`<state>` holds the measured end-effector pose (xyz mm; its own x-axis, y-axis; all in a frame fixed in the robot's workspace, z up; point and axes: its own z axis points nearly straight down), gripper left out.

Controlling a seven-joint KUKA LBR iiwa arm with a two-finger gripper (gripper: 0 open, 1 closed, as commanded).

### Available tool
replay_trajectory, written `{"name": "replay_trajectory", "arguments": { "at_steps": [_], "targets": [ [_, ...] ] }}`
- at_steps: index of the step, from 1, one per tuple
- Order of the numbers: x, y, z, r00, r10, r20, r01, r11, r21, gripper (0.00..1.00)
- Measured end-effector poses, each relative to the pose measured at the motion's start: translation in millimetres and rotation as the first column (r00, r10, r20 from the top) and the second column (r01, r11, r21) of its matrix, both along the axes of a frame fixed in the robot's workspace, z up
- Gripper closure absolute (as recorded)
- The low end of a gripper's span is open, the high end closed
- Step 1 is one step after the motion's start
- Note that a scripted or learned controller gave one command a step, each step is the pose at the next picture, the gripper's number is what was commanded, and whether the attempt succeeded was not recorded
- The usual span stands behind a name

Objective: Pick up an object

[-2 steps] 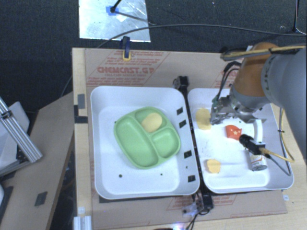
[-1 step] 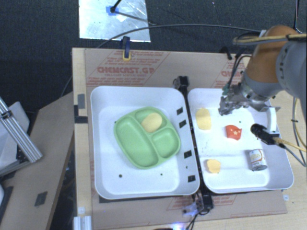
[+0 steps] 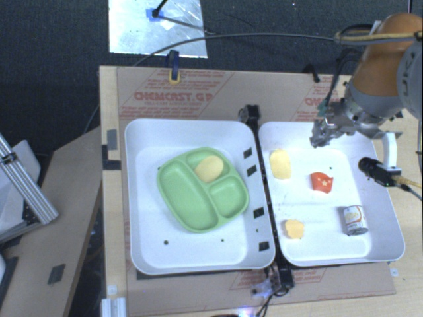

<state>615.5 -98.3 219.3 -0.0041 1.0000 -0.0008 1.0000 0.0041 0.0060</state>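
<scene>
Red object [image 3: 321,182] in rt bin, just below pincer [image 3: 320,139], apart; pincer state unclear

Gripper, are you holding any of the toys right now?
No. The gripper hangs over the far edge of the right bin, with nothing between its fingers. The red piece lies loose below.

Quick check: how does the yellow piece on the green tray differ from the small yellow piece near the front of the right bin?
The yellow piece on the tray is larger and paler; the small yellow piece is more orange. The first sits in a compartment of the green tray in the left bin; the second lies on the right bin's bare floor. Both are rounded, yellow, and away from the gripper.
</scene>
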Motion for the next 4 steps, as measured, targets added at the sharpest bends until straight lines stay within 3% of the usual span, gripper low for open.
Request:
{"name": "replay_trajectory", "arguments": {
  "at_steps": [1,4],
  "targets": [
    [0.8,0.1,5.3,1.000,0.001,-0.003,-0.001,1.000,0.001,1.00],
    [-8.3,177.1,6.7,1.000,0.005,-0.004,-0.005,1.000,0.002,1.00]
  ]
}}
